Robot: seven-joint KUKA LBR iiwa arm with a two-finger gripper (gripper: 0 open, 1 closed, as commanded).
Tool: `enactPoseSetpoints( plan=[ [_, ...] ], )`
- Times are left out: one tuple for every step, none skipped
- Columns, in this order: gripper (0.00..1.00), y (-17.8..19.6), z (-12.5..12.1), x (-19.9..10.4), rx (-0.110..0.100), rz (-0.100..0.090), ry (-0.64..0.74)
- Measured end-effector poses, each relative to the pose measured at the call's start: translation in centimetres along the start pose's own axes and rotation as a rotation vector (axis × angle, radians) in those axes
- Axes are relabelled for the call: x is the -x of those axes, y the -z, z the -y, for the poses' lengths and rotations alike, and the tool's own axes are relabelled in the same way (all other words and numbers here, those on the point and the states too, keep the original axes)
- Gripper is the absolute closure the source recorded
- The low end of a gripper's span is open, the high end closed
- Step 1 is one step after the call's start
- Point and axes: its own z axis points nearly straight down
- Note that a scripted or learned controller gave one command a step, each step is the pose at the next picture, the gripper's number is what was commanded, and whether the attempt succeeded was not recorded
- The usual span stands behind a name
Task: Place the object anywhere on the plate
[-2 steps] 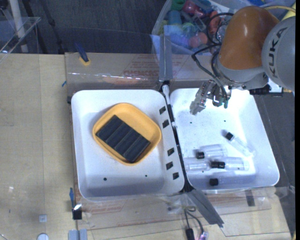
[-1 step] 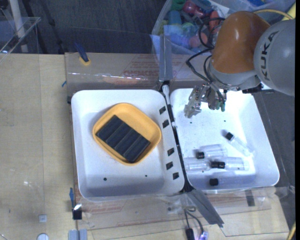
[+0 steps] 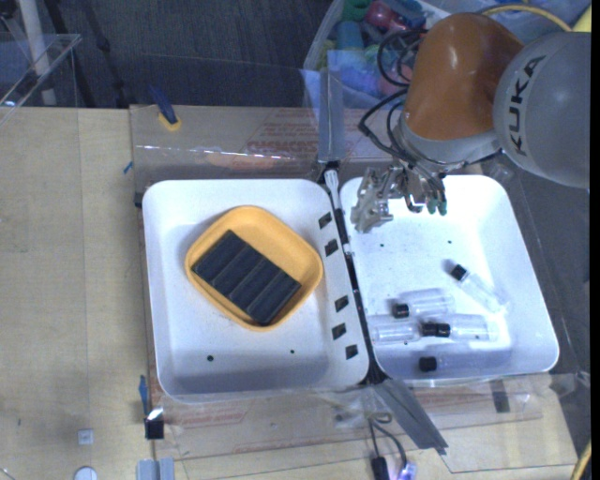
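Note:
A yellow plate (image 3: 208,246) lies tilted in the left bin (image 3: 169,361). A dark ribbed rectangular slab (image 3: 247,277) rests flat on the plate and covers most of its middle. My gripper (image 3: 401,201) hangs over the far left part of the right bin (image 3: 525,281), just right of the divider between the bins. It is open, with only white bin floor showing between its fingers. It stands well apart from the plate and from the slab.
Several clear tubes with black caps (image 3: 431,314) lie in the near half of the right bin. The raised divider (image 3: 339,272) with black marks runs between the bins. Cables and coloured clutter (image 3: 375,28) sit behind the bins.

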Motion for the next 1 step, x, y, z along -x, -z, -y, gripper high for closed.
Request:
enactPoseSetpoints(
  plan=[
    [1.0, -0.64, -1.63, 0.63, 0.001, 0.0, 0.218]
  ],
)
